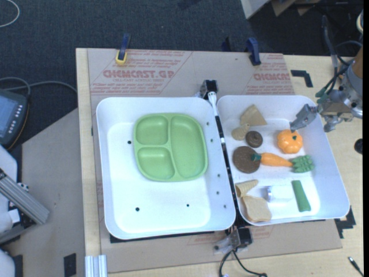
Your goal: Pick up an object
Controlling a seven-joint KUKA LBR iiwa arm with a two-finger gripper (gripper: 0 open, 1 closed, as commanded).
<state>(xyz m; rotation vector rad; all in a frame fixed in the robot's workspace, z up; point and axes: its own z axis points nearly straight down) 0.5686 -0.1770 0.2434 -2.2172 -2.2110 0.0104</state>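
Gripper [304, 118] poised over right bin [337, 178] just above pumpkin [289, 141], likely lining up on it as nearest item, nothing between fingers, open or closed state impossible to tell; arm cut off at right edge, clear item [275, 195] by green block [300, 195] indistinct.

right bin [337, 180]: crowded | left bin [109, 154]: open around green plate [170, 146]

Dark blue carpet floor [86, 16]; wood bench [190, 74] w/ clamps; cables at left.
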